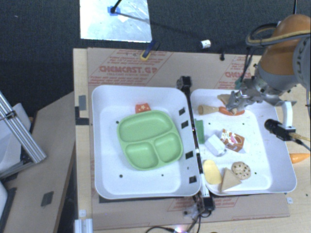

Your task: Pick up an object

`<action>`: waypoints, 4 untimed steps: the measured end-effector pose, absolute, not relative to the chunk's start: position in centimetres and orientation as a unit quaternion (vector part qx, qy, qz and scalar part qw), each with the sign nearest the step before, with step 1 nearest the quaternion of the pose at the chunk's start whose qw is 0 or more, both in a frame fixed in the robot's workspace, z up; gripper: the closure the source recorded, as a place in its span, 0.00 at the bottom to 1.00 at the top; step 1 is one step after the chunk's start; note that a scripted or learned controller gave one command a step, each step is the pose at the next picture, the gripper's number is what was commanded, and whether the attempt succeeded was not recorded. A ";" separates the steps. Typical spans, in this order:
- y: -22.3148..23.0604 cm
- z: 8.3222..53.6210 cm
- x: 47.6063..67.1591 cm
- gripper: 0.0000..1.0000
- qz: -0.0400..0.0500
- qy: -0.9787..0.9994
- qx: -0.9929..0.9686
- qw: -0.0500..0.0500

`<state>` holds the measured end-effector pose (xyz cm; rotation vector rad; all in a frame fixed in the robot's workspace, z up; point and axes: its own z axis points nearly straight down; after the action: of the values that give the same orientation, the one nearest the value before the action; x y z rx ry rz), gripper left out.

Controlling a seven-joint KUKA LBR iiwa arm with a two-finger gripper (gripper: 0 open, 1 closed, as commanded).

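Observation:
My gripper [236,101] is low over the far edge of the right bin [272,183]. It sits just above a flat orange-red piece [231,112], next to a tan cone-shaped piece [208,109]. Nearer the front of that bin lie a white block [215,144], a small colourful packet [233,140], a round cookie [240,169], a pale yellow piece [211,172] and a tan wedge [229,180]. A green strip [199,129] lies along the bin's left wall.
The left bin [104,130] holds a green divided plate [149,140] and a small orange block [143,108] behind it. An orange carrot-like piece [299,157] lies outside the right bin's right rim. A black divider with clips runs between the bins.

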<state>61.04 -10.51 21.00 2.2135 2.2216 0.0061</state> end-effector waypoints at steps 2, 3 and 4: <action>-6.9 23.2 64.3 1.00 0.002 0.710 0.704 0.002; -7.5 21.8 63.5 1.00 0.000 0.708 0.707 0.001; -6.8 22.9 64.5 1.00 0.001 0.709 0.705 0.001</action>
<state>64.50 -6.78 22.95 2.2139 2.2260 0.0033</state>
